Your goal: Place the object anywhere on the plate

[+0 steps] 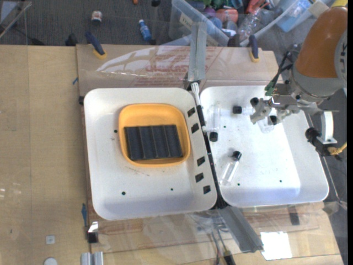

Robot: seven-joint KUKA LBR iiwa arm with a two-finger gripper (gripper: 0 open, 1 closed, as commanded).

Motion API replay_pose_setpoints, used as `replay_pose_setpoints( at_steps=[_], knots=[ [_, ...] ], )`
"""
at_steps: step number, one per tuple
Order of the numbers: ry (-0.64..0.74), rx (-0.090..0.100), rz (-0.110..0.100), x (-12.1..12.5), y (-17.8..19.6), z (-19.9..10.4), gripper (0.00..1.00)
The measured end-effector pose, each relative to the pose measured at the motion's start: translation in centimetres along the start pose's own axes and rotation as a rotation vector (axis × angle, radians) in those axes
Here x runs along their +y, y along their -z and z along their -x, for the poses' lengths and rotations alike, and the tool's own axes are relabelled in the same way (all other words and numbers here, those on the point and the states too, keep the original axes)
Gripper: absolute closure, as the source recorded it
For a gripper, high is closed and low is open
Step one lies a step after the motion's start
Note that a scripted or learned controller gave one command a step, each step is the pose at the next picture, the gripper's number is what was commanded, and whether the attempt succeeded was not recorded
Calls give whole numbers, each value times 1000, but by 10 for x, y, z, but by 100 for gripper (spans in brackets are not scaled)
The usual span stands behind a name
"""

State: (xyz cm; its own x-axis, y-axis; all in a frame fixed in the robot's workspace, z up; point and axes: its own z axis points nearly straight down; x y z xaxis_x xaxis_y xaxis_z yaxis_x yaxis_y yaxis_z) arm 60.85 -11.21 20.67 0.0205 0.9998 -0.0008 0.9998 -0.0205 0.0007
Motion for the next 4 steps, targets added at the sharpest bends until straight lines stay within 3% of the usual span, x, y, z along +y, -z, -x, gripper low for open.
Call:
replay_pose_setpoints(
  at_steps=[1,2,3,4],
  knots=[
    [258,0,4,40,12,-39,100],
    [365,-1,5,57,12,-76,100],
    [430,-1,6,57,31,-101,100],
    [586,-1,6,57,47,-111,100]
  ],
)
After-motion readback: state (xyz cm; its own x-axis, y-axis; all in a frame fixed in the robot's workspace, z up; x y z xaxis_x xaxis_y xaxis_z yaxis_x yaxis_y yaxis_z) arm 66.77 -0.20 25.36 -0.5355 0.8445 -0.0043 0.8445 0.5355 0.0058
